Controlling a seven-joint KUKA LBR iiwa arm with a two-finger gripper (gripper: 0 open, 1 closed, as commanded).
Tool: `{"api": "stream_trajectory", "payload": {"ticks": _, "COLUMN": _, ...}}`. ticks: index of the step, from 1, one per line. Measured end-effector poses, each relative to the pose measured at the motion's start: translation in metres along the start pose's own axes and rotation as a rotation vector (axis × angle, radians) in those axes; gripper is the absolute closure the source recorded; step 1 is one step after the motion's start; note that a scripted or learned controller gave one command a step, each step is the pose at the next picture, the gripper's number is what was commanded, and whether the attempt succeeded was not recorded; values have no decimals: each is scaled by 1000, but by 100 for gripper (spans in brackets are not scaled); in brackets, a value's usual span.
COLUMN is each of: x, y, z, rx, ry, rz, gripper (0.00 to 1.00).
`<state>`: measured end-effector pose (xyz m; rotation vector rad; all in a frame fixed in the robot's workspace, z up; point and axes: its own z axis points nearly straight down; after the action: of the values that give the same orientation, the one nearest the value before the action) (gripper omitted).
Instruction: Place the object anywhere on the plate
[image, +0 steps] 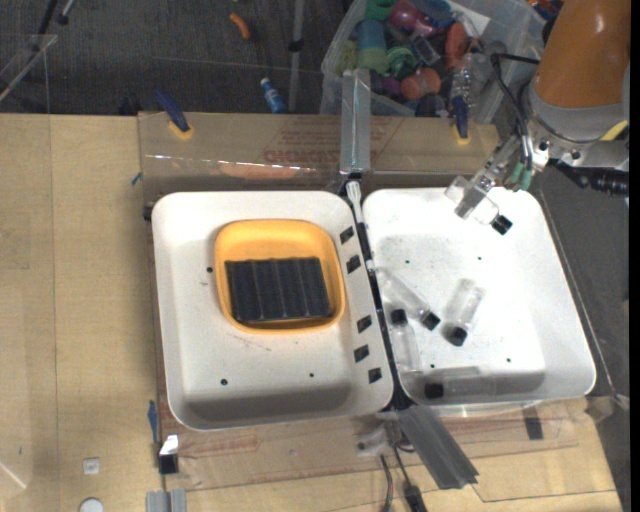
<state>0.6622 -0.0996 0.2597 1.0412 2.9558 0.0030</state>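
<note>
Vial (480, 205), clear w/ a black cap, is the one you want to watch: it sits at the far end of the right bin (560, 330), tilted, cap toward the near-right. The tool (505, 172) is right above its clear end, at the bin's far-right corner. You can't tell from this angle whether the tool is apart, together or clamped on the vial; the two overlap in view, and contact vs. a gap isn't readable. You also can't tell if the vial rests on the bin floor or is lifted off it.

Plate (228, 243), yellow-orange w/ rounded corners, is in the middle of the left bin (190, 380), well apart from the vial and the tool. A dark ribbed block (277, 290) lies flat on it and covers most of its floor, leaving the rim and a strip on the far side bare.

More clear vials are in the right bin. A second vial (462, 308) lies near the centre, black cap toward the near side. A third vial (408, 302) lies just left of it, close to the divider (355, 250) between the bins. A fourth vial (455, 385) lies along the near wall.

The arm (585, 60), w/ its orange band, comes in at the far right. Both bins sit on the wooden tabletop (60, 300). Beyond them, at the far side, is a clear tub of coloured toys (420, 40).
</note>
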Motion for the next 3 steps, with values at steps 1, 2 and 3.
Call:
{"api": "stream_trajectory", "payload": {"ticks": 1, "x": -5, "y": -9, "z": -11, "rx": 0, "ry": -1, "rz": -140, "gripper": 100}}
{"api": "stream_trajectory", "payload": {"ticks": 2, "x": -13, "y": -25, "z": -36, "rx": 0, "ry": -1, "rz": -226, "gripper": 100}}
{"api": "stream_trajectory", "payload": {"ticks": 3, "x": -32, "y": -55, "z": -71, "rx": -1, "ry": -2, "rz": -354, "gripper": 100}}
